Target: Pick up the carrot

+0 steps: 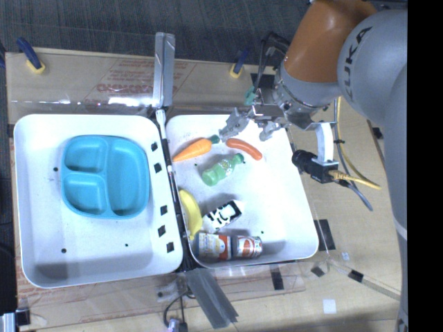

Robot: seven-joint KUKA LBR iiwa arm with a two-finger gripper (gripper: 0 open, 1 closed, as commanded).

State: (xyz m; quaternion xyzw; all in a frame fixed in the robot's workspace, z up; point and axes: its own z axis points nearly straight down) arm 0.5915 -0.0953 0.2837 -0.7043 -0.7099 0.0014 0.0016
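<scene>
The carrot (192,149) is orange with a green tip and lies in the right bin (291,199) near its upper left, against the divider. My gripper (249,124) hovers just above and to the right of it, over the bin's back part, with its fingers (232,124) spread open and nothing between them. The nearest fingertip stands a short way from the carrot's green end.
In the right bin lie an orange sausage (244,147), a green bottle (221,171), a banana (190,213), a black-and-white item (225,213) and a can (230,246). The left bin (41,241) holds a blue divided plate (106,175).
</scene>
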